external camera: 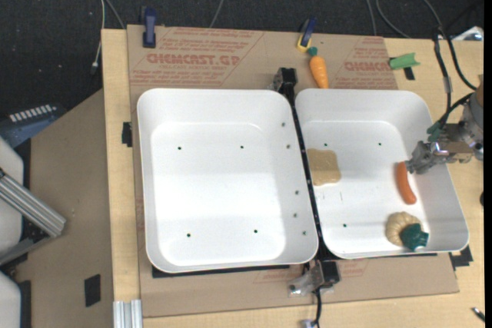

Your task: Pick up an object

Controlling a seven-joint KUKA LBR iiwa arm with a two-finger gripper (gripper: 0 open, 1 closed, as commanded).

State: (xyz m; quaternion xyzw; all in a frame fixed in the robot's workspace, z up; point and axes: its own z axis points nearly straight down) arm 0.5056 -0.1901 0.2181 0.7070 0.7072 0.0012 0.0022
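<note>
Two shallow white bins sit side by side on a cardboard-covered tabletop (pixel 231 50). The left bin (pixel 223 180) shows only its bare floor with a few small dark dots. The right bin (pixel 369 127) holds the loose items.

A sausage (pixel 405 183), orange-red, smooth and short with rounded ends, lies near the right wall of the right bin, roughly upright in the view with a slight tilt. A pale tan slice of bread (pixel 324 167), roughly square, rests against the bin's left wall beside the divide between the bins. In the lower right corner a beige, lumpy bun (pixel 398 226) touches a small dark green piece (pixel 415 237).

Outside the bins, a toy carrot (pixel 318 71), orange with a green top, lies on the cardboard just above the gap between them.

The end effector (pixel 425 156) reaches in over the right bin's right rim, its tip just above and beside the sausage's upper end. Nothing visible sits between its fingers; whether they are spread or closed cannot be told.
</note>
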